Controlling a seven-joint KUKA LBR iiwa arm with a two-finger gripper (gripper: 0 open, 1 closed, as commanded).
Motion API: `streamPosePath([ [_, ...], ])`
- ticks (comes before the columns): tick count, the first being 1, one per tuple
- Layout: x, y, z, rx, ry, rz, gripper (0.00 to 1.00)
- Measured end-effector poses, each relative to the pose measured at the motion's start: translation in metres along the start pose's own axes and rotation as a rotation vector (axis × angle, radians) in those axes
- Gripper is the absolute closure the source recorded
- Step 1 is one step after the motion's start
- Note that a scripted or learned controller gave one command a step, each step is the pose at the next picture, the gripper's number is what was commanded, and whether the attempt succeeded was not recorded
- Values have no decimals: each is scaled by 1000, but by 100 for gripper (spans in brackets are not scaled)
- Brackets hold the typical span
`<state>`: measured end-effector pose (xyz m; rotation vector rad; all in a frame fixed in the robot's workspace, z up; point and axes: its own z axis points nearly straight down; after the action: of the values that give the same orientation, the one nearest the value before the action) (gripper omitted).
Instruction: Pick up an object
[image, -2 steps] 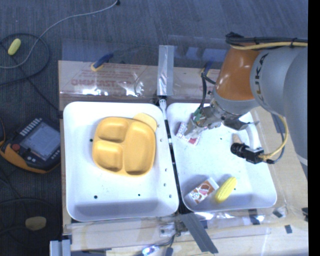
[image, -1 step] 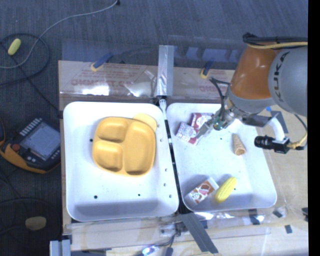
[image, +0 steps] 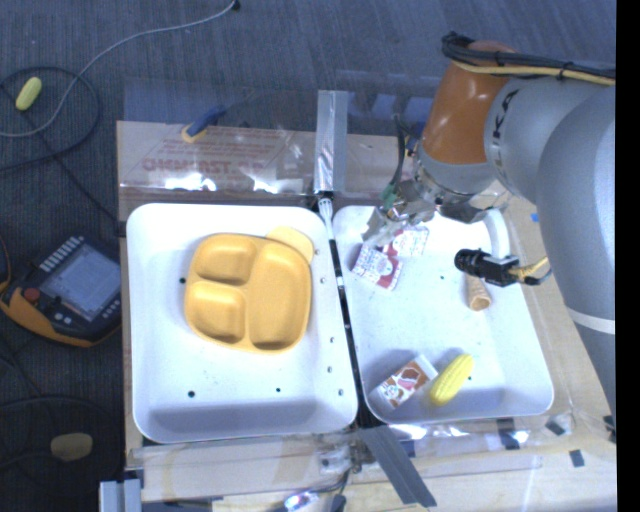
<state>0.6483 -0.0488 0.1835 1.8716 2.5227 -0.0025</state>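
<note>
Here, crinkled glossy packet (image: 385, 258) beside jaws (image: 392, 212)

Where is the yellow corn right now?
The yellow corn lies in the right bin, near its front edge, in the camera view. A small red and white packet sits just to its left.

Two bins (image: 150, 400) — one yellow tray (image: 248, 291), two packets (image: 379, 262).

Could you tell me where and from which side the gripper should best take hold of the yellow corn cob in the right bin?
Probably across the middle of the corn cob, from straight above: it lies flat and slanted, narrow enough to span, though the small packet crowds its left end.
</note>
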Motion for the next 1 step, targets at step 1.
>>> streamPosePath([
  [1, -19, -58, 0, 1, -1, -142, 100],
])
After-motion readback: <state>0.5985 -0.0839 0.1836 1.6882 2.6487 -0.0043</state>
